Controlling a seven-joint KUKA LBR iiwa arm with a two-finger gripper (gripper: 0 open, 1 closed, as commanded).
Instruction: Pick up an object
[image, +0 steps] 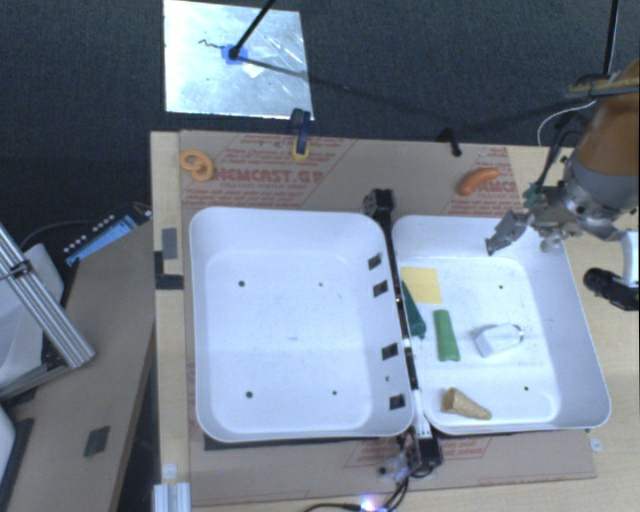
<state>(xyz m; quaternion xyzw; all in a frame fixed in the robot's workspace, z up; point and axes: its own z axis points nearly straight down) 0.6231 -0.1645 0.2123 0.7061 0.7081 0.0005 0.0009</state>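
The right bin (570, 330) holds a flat yellow square (421, 284), a green block (446, 335), a darker green piece (413, 318) against the divider, a white object (497, 339) and a tan wedge (466, 404). My gripper (523, 238) hangs over the bin's far right corner, above and to the right of the yellow square. Its fingers stand open with nothing between them. The grey arm with its orange band (610, 140) comes in from the right.
The left bin (290, 320) lies beside the right one, across a black hinge strip (392, 300). On the cardboard behind the bins lie an orange sausage shape (478, 180), a pretzel-like ring (197, 165) and a yellow-and-blue clamp (300, 135).
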